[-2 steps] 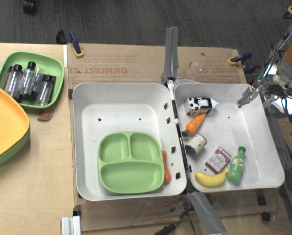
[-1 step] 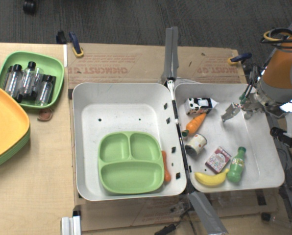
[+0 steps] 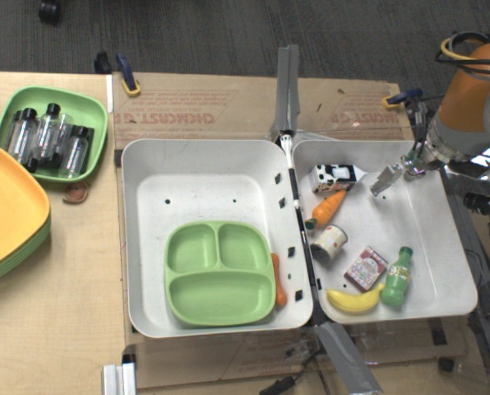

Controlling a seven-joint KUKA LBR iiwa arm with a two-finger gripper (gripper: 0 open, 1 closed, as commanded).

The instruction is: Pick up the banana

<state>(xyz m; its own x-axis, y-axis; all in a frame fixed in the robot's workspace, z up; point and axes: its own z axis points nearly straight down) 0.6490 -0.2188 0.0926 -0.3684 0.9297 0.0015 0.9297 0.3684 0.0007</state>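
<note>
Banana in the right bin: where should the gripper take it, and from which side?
Probably the banana's mid-body, from straight above, fingers across its narrow width. It lies flat, near the bin's front wall, with the green bottle touching its right end.

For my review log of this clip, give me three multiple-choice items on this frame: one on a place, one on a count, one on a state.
1. Where does the banana lie?
A. near front edge of right bin
B. on the green tray
C. outside both bins

2. How many compartments has the green tray?
A. two
B. three
C. five

3. How does the tool stand to the banana?
A. closed around it
B. touching its tip
C. apart from it, near the bin's far side

Key: 1 A, it lies beside the green bottle. 2 B, two small above one large. 3 C, bare bin floor lies between them.
</note>
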